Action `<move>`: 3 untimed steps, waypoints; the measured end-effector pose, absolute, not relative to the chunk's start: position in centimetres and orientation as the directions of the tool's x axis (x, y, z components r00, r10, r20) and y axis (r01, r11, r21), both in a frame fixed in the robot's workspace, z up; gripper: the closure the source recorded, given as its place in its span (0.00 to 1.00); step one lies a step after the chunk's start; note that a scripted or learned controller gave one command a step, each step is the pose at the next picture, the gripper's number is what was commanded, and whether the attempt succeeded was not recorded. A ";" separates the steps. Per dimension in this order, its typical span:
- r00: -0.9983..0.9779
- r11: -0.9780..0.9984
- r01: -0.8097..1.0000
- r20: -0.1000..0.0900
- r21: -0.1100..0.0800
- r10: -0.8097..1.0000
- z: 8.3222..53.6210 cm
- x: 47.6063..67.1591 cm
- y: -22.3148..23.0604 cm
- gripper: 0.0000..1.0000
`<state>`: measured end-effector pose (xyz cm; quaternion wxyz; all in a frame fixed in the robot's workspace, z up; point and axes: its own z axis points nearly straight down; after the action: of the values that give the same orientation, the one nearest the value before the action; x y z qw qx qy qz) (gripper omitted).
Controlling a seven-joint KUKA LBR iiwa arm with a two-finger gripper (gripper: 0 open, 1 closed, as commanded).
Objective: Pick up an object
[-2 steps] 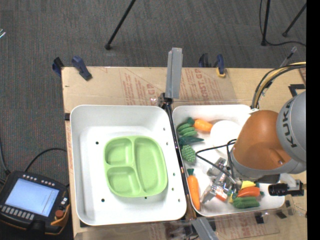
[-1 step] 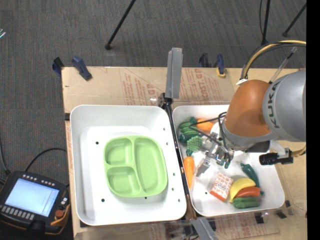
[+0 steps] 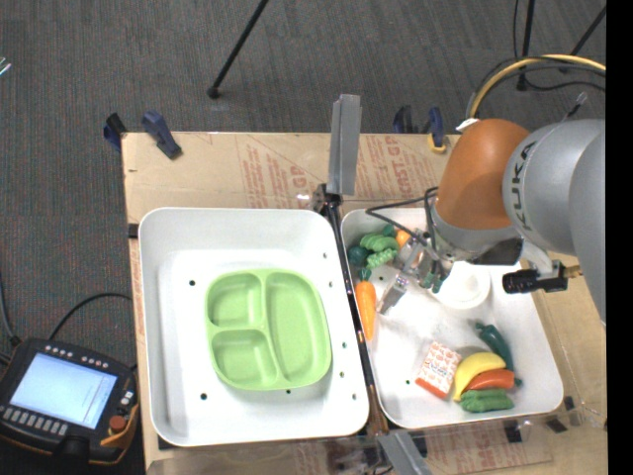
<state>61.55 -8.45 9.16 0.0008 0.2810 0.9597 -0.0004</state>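
Gripper looks parted with nothing in it, hanging low in the right bin just beside the carrot, so I'd shift over and close.

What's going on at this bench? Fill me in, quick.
A grey KUKA arm reaches in from the right, its end effector low over the right bin, near a green toy and an orange carrot by the bin's left wall. Nothing visibly sits between its fingers. A white cup stands beside it. A banana, peppers and a small carton lie at the front. The left bin holds a green divided tray.
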 end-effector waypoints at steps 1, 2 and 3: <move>-0.864 0.864 0.504 0.000 0.000 0.504 8.8 59.6 -11.7 0.00; -0.840 0.840 0.543 0.006 -0.001 0.543 8.6 49.2 -9.6 0.00; -0.767 0.768 0.641 0.006 -0.002 0.641 8.6 47.5 -8.3 0.00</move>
<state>47.48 -8.29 8.60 -0.0029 0.3409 0.9401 0.0002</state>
